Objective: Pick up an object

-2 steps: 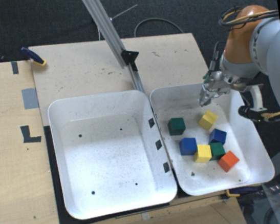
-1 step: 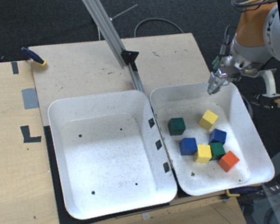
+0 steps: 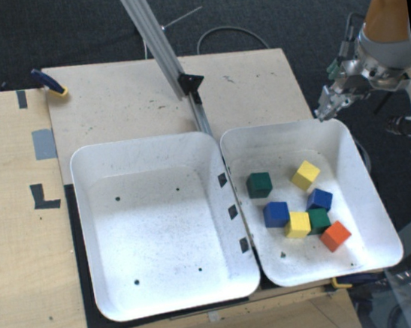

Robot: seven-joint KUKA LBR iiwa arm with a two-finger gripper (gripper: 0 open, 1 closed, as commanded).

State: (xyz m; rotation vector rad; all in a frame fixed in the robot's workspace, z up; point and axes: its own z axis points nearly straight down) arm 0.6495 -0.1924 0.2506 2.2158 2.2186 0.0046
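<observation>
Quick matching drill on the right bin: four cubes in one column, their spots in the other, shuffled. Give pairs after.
Things:
1. orange cube
2. upper yellow cube
3. upper green cube
4. left blue cube

Places:
A. just below the upper green cube
B. nearest the bin's front right corner
C. top left of the cluster
D. top right of the cluster, apart from the rest

Pairs: 1-B, 2-D, 3-C, 4-A

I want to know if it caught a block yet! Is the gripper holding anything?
No. The gripper hangs over the right bin's top corner, with no block in it.
</observation>
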